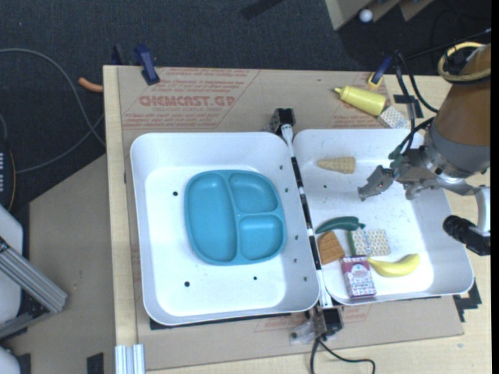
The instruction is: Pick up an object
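Note:
The right bin (437, 279) holds a tan cone (336, 164) at its back left. Near its front lie a green pickle-like piece (339, 224), a brown cracker (330, 247), a checkered packet (369, 242), a yellow banana (395, 266) and a red box (358, 277). My gripper (394, 188) hangs over the bin's middle right, open, its two fingers spread with nothing between them. It is to the right of the cone and behind the cluster of front items.
The left bin (156, 170) holds a blue divided plate (234, 215). A yellow bottle (361, 98) lies on the bench behind the right bin. A black clamp (283, 119) sits at the back between the bins. Cables run near the arm.

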`<action>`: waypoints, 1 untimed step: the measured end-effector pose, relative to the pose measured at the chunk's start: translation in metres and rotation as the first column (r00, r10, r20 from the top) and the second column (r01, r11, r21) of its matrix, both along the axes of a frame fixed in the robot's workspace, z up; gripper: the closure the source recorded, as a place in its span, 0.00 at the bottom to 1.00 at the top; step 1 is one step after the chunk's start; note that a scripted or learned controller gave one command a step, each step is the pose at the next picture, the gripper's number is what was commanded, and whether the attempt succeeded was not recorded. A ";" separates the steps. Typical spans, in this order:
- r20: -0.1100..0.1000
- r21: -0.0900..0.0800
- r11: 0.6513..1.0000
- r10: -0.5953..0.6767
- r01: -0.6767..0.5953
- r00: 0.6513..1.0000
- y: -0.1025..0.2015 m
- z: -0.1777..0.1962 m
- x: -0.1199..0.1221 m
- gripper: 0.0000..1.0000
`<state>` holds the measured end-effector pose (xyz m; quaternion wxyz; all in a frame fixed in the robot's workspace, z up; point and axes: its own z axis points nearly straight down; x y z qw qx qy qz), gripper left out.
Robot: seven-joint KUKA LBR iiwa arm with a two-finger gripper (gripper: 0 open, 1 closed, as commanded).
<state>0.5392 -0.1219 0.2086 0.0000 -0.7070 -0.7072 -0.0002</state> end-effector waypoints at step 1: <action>-0.002 0.001 1.000 0.000 0.000 1.000 0.028 -0.121 0.001 0.00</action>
